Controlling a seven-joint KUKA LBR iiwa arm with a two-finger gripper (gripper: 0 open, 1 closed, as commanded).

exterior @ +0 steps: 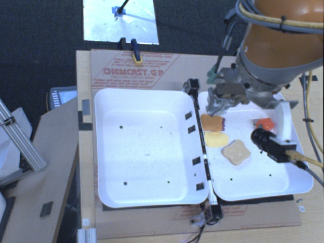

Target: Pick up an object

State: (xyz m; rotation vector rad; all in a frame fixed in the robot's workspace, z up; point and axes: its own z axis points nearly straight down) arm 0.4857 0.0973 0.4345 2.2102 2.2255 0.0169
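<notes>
Brown bench bears two white bins, dark carpet beyond

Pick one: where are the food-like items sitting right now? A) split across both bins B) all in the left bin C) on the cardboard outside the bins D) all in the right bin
D: the orange piece, yellow piece, tan toast-shaped piece and red piece all lie in the right bin, with the gripper down over the orange one.

Glossy white plastic bins, matt brown cardboard sheet — printed red.
</notes>
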